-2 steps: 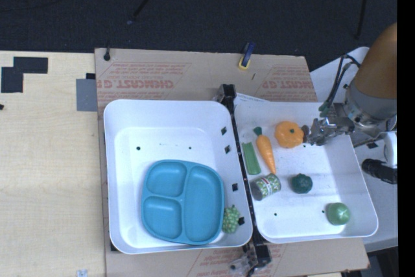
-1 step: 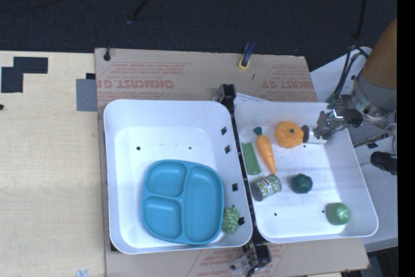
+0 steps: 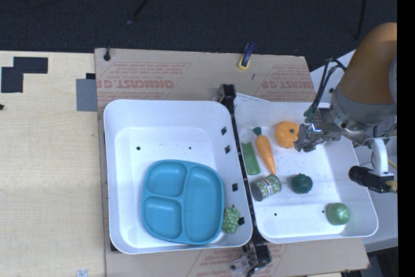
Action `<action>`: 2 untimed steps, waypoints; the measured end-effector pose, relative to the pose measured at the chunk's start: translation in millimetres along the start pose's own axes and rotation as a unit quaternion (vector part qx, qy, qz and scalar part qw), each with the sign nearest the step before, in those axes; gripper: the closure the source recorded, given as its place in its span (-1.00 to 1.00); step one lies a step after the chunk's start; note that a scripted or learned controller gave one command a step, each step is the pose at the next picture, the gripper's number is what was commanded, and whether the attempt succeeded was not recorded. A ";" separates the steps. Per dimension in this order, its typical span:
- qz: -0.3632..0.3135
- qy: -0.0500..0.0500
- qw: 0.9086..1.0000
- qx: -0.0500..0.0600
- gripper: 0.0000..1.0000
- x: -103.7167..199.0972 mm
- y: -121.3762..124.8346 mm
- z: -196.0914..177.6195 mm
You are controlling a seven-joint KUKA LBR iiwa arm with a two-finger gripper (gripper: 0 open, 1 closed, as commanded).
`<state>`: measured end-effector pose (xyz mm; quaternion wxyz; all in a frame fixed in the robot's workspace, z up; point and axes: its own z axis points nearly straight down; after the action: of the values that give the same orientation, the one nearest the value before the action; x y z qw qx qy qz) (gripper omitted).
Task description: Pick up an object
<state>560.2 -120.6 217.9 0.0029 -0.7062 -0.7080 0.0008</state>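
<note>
Approach step: tool (image 3: pixel 307 138) sits low in the right bin (image 3: pixel 363 220), touching or just beside the orange pumpkin-like toy (image 3: pixel 285 133), can't tell if it's apart or together; next move needs it centred over the toy, then clamp and lift.

a divided plate (image 3: pixel 183 201) lies in the left bin (image 3: pixel 123 139); a carrot (image 3: pixel 265 151) and can (image 3: pixel 266 187) lie in the right bin (image 3: pixel 363 217).
</note>
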 end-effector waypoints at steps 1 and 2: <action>-0.001 0.000 1.000 -0.001 1.00 48.6 -20.7 -11.9; -0.001 0.000 1.000 0.000 1.00 100.3 -43.6 -19.4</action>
<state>516.4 -20.5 237.8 0.0027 -0.7055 -0.7087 0.0005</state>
